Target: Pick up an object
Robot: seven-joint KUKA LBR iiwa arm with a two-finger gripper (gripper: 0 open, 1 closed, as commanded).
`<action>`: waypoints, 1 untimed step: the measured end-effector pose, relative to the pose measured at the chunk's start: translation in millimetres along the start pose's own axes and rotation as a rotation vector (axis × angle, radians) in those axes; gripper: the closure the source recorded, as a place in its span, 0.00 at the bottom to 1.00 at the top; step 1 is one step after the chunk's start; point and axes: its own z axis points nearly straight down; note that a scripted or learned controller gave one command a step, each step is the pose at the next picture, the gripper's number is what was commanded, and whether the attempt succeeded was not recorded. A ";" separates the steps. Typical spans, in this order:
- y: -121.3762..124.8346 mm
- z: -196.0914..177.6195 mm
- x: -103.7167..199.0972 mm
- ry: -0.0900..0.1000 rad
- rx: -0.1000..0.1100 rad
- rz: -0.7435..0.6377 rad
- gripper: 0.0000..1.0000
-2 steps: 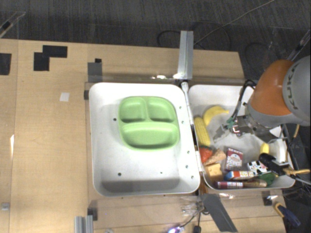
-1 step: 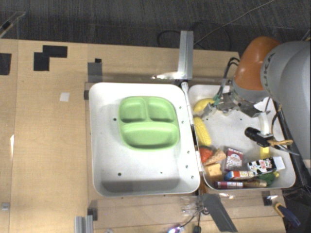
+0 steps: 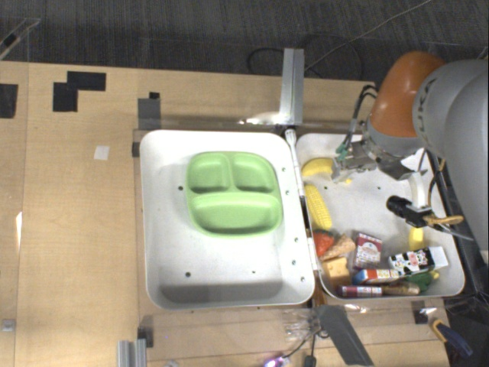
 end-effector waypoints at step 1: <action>44.8 -83.4 43.1 0.002 0.015 0.099 1.00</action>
